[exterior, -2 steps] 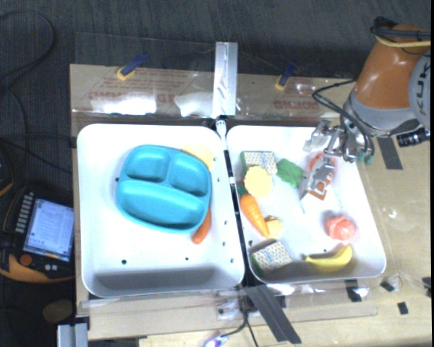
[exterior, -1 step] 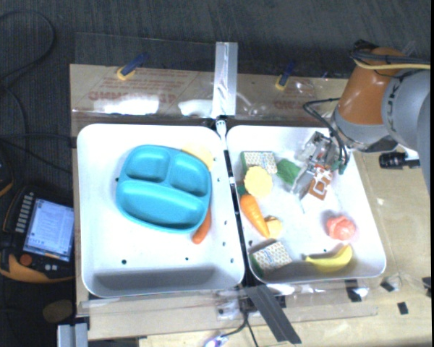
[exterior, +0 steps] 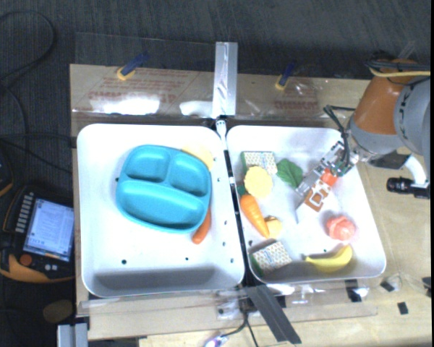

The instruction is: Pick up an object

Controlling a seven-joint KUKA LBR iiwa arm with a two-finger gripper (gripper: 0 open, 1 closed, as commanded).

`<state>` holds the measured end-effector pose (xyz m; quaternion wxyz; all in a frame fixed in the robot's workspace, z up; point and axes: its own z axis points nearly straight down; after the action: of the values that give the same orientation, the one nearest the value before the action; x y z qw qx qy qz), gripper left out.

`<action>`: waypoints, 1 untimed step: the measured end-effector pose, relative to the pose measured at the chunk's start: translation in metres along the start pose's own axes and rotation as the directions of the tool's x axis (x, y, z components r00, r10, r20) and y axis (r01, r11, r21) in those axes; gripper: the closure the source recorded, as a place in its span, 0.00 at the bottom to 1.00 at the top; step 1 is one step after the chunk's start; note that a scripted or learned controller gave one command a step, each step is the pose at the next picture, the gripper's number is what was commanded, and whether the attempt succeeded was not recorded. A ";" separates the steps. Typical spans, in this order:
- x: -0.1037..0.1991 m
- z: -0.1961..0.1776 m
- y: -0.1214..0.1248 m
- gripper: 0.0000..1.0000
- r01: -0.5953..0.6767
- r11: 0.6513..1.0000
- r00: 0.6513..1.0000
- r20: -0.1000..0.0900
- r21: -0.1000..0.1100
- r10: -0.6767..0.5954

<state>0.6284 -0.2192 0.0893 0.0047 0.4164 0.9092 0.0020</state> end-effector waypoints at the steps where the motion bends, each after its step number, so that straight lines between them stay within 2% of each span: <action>1: 0.057 0.000 0.021 0.00 -0.253 0.967 0.967 0.004 0.001 0.253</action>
<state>0.6076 -0.1625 0.0896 0.0056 0.5290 0.8486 0.0011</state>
